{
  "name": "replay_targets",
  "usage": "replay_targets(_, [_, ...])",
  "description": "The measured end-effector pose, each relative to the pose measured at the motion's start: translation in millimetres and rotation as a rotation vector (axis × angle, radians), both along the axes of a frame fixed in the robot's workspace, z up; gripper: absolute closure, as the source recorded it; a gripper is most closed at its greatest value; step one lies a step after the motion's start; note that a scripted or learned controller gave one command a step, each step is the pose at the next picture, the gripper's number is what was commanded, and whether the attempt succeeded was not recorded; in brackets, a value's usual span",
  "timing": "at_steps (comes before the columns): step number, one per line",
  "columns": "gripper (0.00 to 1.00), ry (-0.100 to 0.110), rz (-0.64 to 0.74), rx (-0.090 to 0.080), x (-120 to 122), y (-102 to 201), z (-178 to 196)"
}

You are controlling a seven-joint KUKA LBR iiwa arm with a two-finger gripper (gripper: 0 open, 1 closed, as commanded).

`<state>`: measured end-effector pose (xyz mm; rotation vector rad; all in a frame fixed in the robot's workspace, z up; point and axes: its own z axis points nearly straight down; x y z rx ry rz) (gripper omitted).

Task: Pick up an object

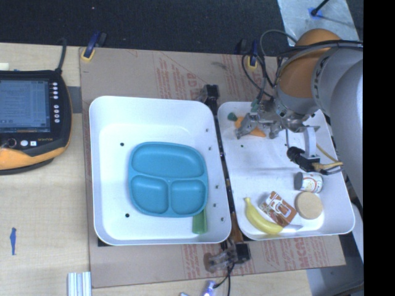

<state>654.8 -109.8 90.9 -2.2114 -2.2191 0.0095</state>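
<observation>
In the right white bin (247, 227), a yellow banana (259, 217) lies at the near edge, a red-and-white packet (279, 208) just beside it. Farther back, the gripper (256, 126) hangs at the bin's far-left corner by a small orange piece (239, 121); its grasp is unclear.

The light is bright and even, and it seems to come from above. The two white bins (99, 165) shine so much that their walls look washed out, both beside the pincer (256, 125) and farther from it. Shadows are soft and small. The dark floor (154, 8) behind the pincer shows almost nothing. The picture is a bit fuzzy, and small things near the pincer look blurry.
</observation>
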Motion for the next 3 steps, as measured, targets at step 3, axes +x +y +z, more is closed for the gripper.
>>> replay_targets(3, [0.0,0.0,0.0,0.0,0.3,7.9,0.3])
